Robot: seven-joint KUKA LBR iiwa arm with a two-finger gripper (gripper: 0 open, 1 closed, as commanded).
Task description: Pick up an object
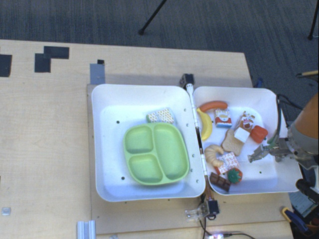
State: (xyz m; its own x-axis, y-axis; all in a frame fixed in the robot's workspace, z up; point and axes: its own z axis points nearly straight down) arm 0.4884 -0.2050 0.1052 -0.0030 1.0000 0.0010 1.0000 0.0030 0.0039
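Note:
The right bin (269,182) holds several toy foods: a sausage (213,105), a banana (205,124), a small red and white box (223,117), a bread slice (232,143), a red block (258,134), a croissant (214,154), a chocolate piece (220,181) and a strawberry (234,175). My gripper (262,151) hangs over the right side of this bin, just below the red block and right of the bread slice. It is open, with nothing between its fingers.
The left bin (107,133) holds a green three-compartment plate (156,153) and a small speckled object (161,116) behind it. A raised divider (196,128) separates the bins. The arm enters from the right edge, over the right bin's wall.

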